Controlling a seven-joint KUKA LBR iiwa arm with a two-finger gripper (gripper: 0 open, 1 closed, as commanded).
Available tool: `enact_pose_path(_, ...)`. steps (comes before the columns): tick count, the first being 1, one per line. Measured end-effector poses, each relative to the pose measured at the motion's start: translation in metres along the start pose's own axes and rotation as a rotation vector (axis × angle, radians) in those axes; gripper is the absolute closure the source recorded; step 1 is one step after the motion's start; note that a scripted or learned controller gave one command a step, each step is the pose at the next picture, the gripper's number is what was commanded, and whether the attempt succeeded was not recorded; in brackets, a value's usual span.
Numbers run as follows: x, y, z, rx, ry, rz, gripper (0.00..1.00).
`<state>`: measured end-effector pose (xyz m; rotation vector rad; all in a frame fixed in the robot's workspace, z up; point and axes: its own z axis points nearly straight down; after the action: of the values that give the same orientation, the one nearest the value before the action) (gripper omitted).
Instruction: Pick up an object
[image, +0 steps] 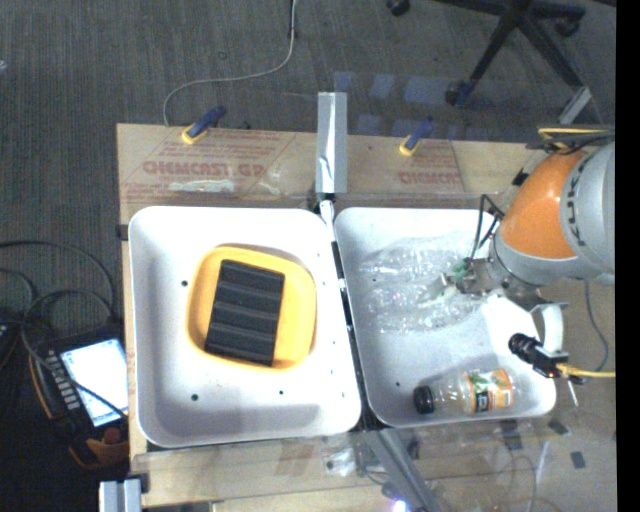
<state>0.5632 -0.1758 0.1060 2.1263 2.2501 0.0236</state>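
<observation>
In the right bin (375, 385) lies a crumpled clear plastic wrap (415, 288), spread across its middle. A small clear bottle (467, 393) with a black cap and an orange-green label rests on its side near the bin's front edge. The left bin (160, 400) holds a yellow dish (300, 300) with a black ridged block (245, 311) on it. My gripper (465, 277) hangs low over the right bin at the right edge of the plastic wrap, under the arm's orange band (540, 215). Whether it touches the wrap is unclear.
A metal post (330, 150) stands at the back between the two bins. Two blue-and-yellow clamps (203, 123) (416, 138) grip the cardboard sheet behind them. Cables and a small screen (90, 375) lie on the floor to the left.
</observation>
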Motion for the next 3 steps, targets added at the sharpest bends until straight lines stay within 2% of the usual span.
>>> enact_pose_path(2,0.0,0.0,0.0,0.0,0.0,0.0,0.0)
enact_pose_path(3,-0.007,0.016,0.001,0.005,0.007,-0.04,0.0)
